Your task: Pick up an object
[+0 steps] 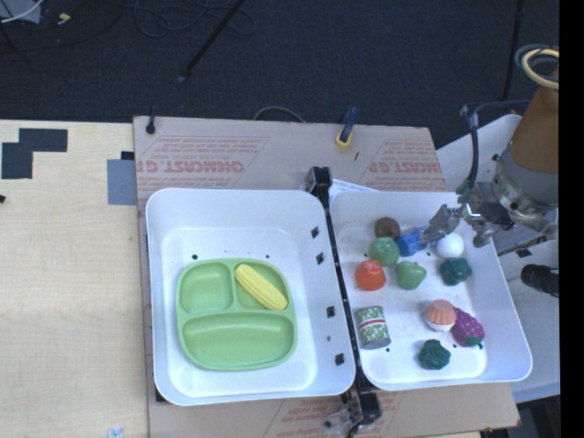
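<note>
The arm [534, 144] reaches in from the right, and its pincer [444, 221] hangs over the far part of the right bin [511, 336]. Whether its fingers are spread or closed cannot be told from this slant, and nothing is plainly seen between them.

Just beside the pincer tip lie a small blue object [410, 242] and a white ball [450, 245], the blue one slightly to the left and nearer, the ball just nearer. A brown ball [387, 227] sits to the left of the pincer. Nearer still lie a green piece [384, 251], an orange-red piece [370, 275], another green piece [411, 275] and a dark green piece [454, 270]. Well apart, at the bin's near side, are a can [371, 327], a shell-like piece [441, 314], purple grapes [468, 328] and broccoli [434, 355].

In the left bin [164, 245] a green divided plate [237, 336] carries a corn cob [262, 286].
</note>
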`<control>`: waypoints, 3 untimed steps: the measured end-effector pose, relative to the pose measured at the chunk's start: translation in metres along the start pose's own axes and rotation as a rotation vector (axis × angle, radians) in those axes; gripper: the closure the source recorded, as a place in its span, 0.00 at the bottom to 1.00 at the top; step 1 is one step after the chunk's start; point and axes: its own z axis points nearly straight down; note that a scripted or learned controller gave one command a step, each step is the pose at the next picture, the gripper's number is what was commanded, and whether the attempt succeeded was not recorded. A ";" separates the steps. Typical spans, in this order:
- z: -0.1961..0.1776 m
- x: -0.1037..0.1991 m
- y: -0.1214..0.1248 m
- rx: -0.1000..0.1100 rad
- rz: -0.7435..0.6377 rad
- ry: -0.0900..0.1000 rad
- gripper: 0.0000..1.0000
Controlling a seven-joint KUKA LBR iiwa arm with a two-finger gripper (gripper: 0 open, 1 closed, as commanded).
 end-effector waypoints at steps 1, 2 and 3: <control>-0.007 0.000 0.002 -0.011 -0.002 -0.001 0.00; 0.053 -0.007 0.002 -0.006 -0.002 -0.001 0.00; 0.098 -0.001 0.002 -0.006 -0.001 0.000 0.00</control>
